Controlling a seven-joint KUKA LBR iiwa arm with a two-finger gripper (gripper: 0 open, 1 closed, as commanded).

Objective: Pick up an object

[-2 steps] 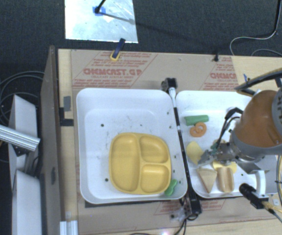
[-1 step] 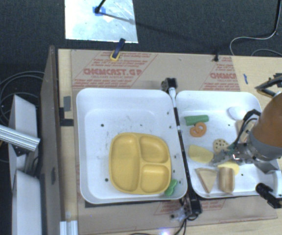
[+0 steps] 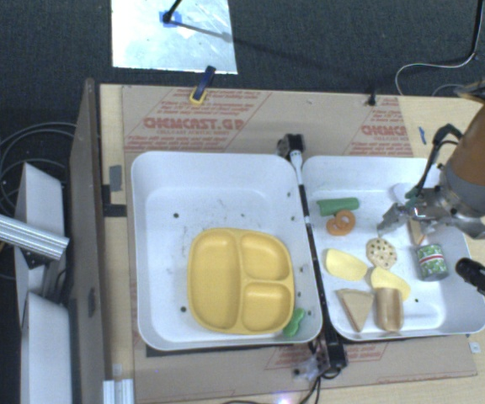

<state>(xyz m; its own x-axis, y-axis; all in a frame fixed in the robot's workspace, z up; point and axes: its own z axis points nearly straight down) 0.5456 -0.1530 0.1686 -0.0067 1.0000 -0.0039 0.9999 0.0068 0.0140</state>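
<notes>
Red "CHEMCAST GP" lettering is printed on cardboard (image 3: 226,120) covering the tabletop; a green-labelled can (image 3: 430,261), text unreadable, lies in the right bin (image 3: 453,318), beside the end effector (image 3: 407,215); its opening cannot be told.

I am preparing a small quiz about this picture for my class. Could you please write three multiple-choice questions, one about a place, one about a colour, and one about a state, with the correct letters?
1. Where does the yellow divided tray lie?
A. in the left bin
B. in the right bin
C. on the floor

2. What colour is the ring-shaped piece under the green stick?
A. blue
B. orange
C. white

3. How does the gripper stand?
A. above the right bin, holding nothing
B. holding the tray
C. above the left bin

Answers: 1 A, the tray rests on the left bin floor. 2 B, the ring is orange. 3 A, it hangs over the right bin with nothing between its fingers.
</notes>
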